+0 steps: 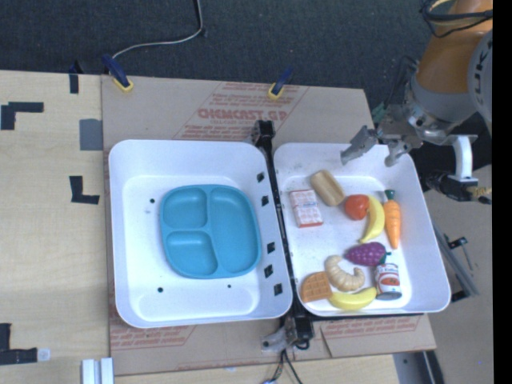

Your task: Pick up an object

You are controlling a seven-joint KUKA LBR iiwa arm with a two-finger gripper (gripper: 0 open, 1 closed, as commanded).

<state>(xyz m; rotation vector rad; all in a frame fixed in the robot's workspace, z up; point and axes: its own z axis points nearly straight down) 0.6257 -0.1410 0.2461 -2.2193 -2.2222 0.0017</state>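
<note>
On your surface [48, 214] you have two white bins side by side. Left bin [128, 214]: one blue divided plate [210, 232], lying flat near the middle. Right bin [424, 262]: your stock of toy foods. Toward the back, a bread roll [326, 186], tilted, with a small red-and-white carton [305, 208] just beside it on the left. Mid-bin, a tomato [357, 206], touching a banana [372, 219], and a carrot [392, 223] lying lengthwise along the banana's right side. Below these, a purple grape bunch [366, 254]. At the front, a waffle [315, 286], a croissant [344, 274], a second banana [354, 298] along the front wall, and a small can [388, 279] with a red label, upright at the front right. Your arm [452, 62] comes in from the right; the pincer [373, 149] sits over the right bin's back edge, its fingers spread apart with nothing between them, clear of the roll and tomato below it. No item is lifted; all lie on the bin floor.
</note>
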